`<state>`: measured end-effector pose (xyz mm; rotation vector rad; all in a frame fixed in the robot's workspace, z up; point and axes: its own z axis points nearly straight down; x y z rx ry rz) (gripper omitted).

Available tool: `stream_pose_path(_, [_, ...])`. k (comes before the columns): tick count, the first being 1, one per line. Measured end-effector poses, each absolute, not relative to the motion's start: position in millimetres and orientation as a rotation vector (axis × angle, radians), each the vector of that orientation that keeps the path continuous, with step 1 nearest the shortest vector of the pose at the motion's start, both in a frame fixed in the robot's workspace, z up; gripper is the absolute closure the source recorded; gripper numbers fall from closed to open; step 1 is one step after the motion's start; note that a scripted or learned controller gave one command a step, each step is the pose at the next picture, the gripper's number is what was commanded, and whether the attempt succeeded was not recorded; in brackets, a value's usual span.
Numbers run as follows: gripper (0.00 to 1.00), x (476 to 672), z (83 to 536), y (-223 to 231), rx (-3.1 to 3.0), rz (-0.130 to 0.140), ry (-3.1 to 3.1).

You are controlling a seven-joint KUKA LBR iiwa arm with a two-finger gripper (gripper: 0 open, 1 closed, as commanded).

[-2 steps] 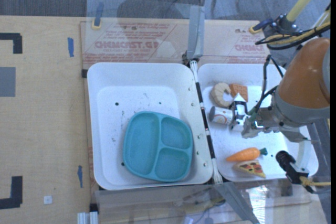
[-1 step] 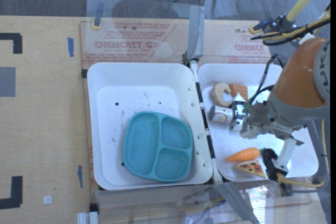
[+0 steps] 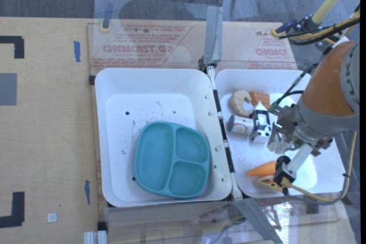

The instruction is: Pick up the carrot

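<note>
On the worktop point(image 3: 46, 123) two white bins stand side by side. The left bin point(image 3: 108, 86) holds a teal plate point(image 3: 171, 160) with three compartments. The carrot point(image 3: 262, 168) lies in the right bin point(image 3: 229, 80), near its lower rim in the view, with the thin end pointing left. The claw point(image 3: 278, 138) hangs just above and beside the carrot; if it is open or closed, I cannot tell. A pale bread roll point(image 3: 240, 101) lies farther back.

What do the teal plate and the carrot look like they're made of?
Teal divided plate: likely moulded plastic with a satin finish, going by its uniform colour and soft rounded ridges. Carrot: probably toy plastic or rubber, a smooth, even orange, but too small to be sure.
</note>
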<state>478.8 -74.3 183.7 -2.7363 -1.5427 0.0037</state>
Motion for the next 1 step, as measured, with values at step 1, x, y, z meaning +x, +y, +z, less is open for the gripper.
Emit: stream_pose_path(1, [1.0, 479.0, 183.6, -70.1, -3.056, 0.006, -0.722])
